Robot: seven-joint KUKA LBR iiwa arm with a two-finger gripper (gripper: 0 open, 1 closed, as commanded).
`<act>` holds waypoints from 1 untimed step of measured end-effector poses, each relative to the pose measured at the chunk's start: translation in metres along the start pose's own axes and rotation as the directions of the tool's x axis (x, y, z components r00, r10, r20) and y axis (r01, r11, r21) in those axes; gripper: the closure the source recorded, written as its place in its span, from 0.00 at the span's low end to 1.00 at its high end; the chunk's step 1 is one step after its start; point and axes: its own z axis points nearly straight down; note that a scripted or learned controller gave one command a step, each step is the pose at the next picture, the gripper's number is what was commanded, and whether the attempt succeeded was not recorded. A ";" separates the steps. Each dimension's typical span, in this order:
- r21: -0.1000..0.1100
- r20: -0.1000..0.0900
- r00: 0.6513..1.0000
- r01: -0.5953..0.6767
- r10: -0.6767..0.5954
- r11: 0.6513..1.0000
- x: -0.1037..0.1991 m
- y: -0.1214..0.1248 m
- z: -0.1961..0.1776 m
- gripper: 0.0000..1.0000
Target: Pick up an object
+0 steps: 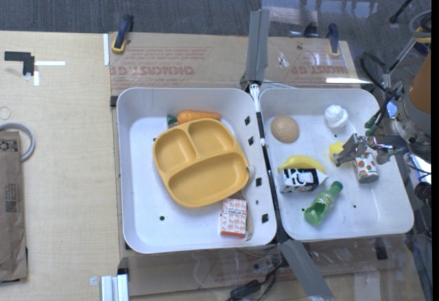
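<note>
Overhead, slanted camera view. Two white bins side by side: left bin (130,176), right bin (391,221).

Writing: the cardboard sheet (171,63) behind the bins carries red print, upside down from here; no word can be read with confidence. A small orange-and-white carton (234,217) at the left bin's front edge has a printed face, too small to read. The black-and-white carton (300,179) in the right bin shows a cow-like pattern, text illegible. The small can (367,168) has a red-and-white label, unreadable.

Left bin: a yellow divided plate (201,169) in the middle, an orange carrot (199,116) touching its back rim, partly hidden by it.

Right bin: a tan egg-shaped object (285,129) near the back left, a white object (335,115) at the back, a banana (304,164) lying just behind the black-and-white carton, a green bottle (322,203) tilted toward the front.

The gripper (356,149) sits low in the right bin, beside the small can and over a yellow object (336,151) that it partly hides. Finger state cannot be told; metal parts blur together there. Nothing clearly sits between them. The arm is cut off at the right edge.
</note>
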 end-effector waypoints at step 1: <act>-0.012 0.000 1.000 0.001 -0.001 1.000 0.017 0.018 0.150 0.00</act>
